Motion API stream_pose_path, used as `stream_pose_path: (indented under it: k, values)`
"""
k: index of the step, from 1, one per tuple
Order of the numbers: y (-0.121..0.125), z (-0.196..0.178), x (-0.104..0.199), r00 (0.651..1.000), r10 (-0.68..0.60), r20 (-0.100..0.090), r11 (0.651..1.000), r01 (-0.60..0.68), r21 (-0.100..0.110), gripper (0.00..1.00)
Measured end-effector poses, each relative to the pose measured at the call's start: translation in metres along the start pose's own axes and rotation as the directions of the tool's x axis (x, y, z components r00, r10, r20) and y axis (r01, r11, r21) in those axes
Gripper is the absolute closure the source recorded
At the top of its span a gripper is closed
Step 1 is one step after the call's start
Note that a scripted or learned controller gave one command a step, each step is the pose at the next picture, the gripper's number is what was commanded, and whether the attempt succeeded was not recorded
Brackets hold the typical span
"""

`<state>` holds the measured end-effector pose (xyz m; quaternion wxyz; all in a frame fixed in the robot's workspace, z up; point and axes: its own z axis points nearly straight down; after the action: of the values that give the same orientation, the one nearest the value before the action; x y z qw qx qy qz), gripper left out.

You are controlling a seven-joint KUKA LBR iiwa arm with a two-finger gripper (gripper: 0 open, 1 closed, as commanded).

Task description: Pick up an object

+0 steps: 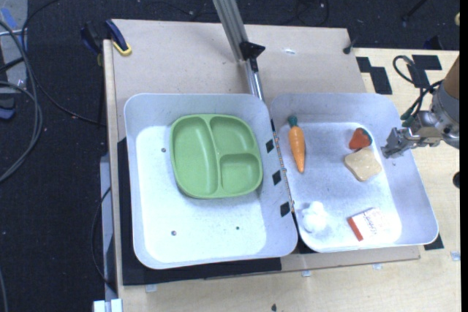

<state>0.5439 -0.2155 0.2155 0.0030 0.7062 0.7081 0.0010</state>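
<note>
Objects in the right bin (420,190), among them a toy carrot (297,146), lie unlifted while the gripper (391,146) is poised at the rim, jaw state indiscernible.

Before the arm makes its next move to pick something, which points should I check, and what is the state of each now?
1. Tool is over the right bin, at its right side: ok.
2. Tool holds nothing yet: ok.
3. Nearest targets, the beige block and the red object, are touching: not ok for a clean grasp.
4. Carrot lies apart from the others: ok.
5. White ball sits against the bin's left wall: not ok.
6. Tool opening: cannot tell.
</note>
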Motion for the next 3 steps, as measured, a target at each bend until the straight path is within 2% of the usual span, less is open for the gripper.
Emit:
stream_pose_path:
  k: [1,3]
  values:
    - [-0.007,-0.048,-0.003,1.000,0.000,0.000,1.000,0.000,0.001,1.00]
    - [0.026,-0.022,0.094,1.000,-0.004,-0.004,1.000,0.004,0.006,1.00]
